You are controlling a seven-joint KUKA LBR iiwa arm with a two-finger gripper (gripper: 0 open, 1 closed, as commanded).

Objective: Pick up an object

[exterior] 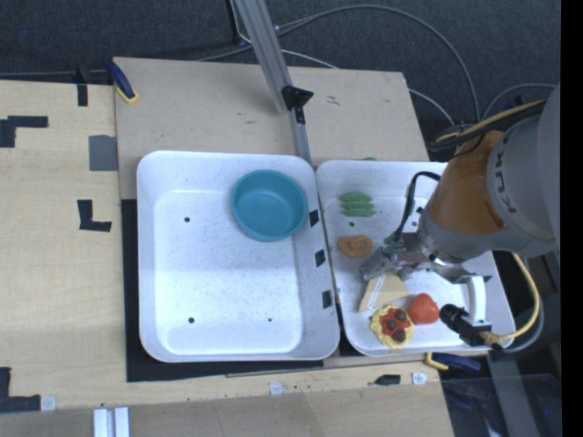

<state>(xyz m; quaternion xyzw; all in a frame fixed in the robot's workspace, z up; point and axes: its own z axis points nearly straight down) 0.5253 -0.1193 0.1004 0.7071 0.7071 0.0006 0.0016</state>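
- The arm [496,189], grey with an orange band, reaches in from the right over the right bin [401,173]; its wrist covers that bin's right part
- The gripper [381,267] points left and down into the middle of the right bin; its metal tip lies just above a pale yellow wedge [376,292] and just right of a brown round piece [354,244]; whether the fingers are spread or closed I cannot tell, since the tip is small and blurred; nothing is seen clamped in it
- Near the back of the right bin lies a green ridged piece [357,205], apart from the gripper
- At the front of the right bin sit a red piece [422,309] and, touching it on the left, a yellow piece with red and dark spots [393,325]; the pale wedge's lower end comes close to the spotted piece
- The left bin [182,271] holds a blue bowl [269,205], upright, in its back right corner
- Both bins rest side by side on the tabletop [55,208]; a grey pole [264,44] slants down from the top to the gap between the bins
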